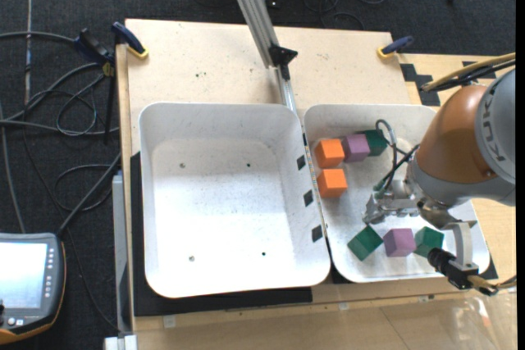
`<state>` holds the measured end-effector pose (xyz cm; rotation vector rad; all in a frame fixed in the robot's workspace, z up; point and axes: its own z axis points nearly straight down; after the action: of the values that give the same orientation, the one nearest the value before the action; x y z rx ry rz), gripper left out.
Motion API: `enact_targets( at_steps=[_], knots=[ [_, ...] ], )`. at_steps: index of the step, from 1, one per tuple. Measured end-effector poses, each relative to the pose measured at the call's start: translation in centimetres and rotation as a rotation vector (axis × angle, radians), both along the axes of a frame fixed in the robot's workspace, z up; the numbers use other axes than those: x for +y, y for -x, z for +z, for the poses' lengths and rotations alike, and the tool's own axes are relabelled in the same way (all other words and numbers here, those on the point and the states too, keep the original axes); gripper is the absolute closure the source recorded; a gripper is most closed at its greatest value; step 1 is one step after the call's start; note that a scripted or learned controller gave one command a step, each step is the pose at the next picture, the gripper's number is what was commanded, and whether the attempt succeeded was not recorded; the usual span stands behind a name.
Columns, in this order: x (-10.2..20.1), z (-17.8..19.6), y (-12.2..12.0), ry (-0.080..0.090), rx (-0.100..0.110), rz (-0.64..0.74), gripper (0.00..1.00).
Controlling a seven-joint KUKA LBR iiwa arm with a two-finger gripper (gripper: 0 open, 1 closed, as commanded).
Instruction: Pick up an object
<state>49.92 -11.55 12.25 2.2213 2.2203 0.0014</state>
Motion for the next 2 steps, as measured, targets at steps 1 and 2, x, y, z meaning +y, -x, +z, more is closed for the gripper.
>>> enact_targets(
  at_steps=[1,2],
  knots=[
    [0.6,4.5,-0.6,0.001,-0.004,0.004,1.00],
    [0.5,8.7,-0.8,0.002,-0.004,0.003,1.00]
  ],
)
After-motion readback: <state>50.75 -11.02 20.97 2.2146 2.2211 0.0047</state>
